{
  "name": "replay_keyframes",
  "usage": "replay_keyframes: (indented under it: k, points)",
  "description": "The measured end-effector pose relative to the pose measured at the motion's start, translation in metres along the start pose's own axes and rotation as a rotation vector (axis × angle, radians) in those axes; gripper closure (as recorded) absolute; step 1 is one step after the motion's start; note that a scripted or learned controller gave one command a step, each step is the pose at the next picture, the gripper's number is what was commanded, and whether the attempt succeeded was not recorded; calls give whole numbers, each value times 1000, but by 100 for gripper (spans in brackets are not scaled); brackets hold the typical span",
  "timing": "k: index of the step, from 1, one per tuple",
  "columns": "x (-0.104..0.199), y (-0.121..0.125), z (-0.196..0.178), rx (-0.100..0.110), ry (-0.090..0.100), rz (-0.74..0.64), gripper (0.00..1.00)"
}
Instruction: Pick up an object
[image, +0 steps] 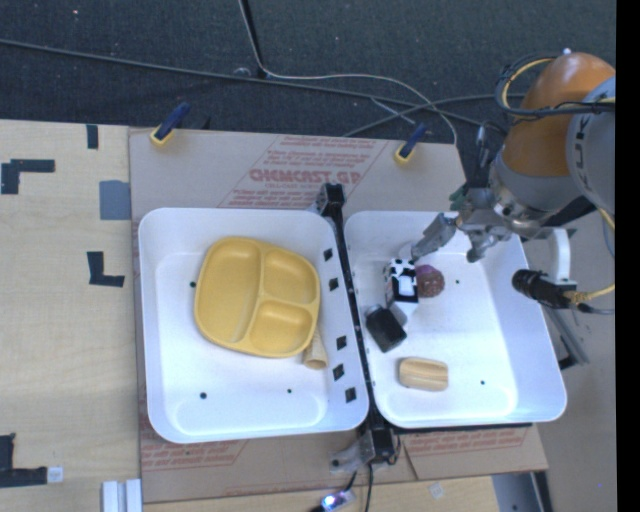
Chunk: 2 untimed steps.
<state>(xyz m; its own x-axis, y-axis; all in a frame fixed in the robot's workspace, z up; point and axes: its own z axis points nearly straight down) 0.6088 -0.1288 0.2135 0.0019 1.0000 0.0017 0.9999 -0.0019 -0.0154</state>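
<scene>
Hovering over the right bin (520, 380), the gripper (452, 238) sits above the bin's upper part, arm (560, 110) reaching in from the right.

Camera view:
- Claw state: two fingers (432, 238) appear spread apart, nothing between them. Released, I judge, though the slant makes the far finger hard to separate from the wrist hardware.
- Right bin contents: black-and-white block (403, 279) touching a dark reddish ball (430, 281); black block (385, 327) just below, near the divider; tan block (423, 374) lower down, apart from the others.
- Left bin (160, 330): yellow tray (257, 297) with compartments, upright; small tan cone (315, 353) at its lower right edge, touching or nearly so.
- Bench (60, 330) around the bins carries cardboard and black tape marks.

Step in hand: approach. No object lifted; all pieces rest on bin floors. Nearest candidates to the claw are the black-and-white block and the ball, just below and left of the fingertips.

Next move calls for: choosing one target, aligning the fingers over it, then descending. The block and ball touch, so a finger would have to enter between them or straddle both; risk of pushing one aside or of the ball rolling out. The tan block stands alone and looks the cleaner grasp, but needs a longer traverse toward the bin's near side.
</scene>
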Motion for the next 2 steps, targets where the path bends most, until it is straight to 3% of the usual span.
replay_keyframes:
  k: [1, 2]
  points:
    - [0, 3, -9, -14, -2, -4, 0]
    - [6, 7, 54, -9, -2, -4, 0]
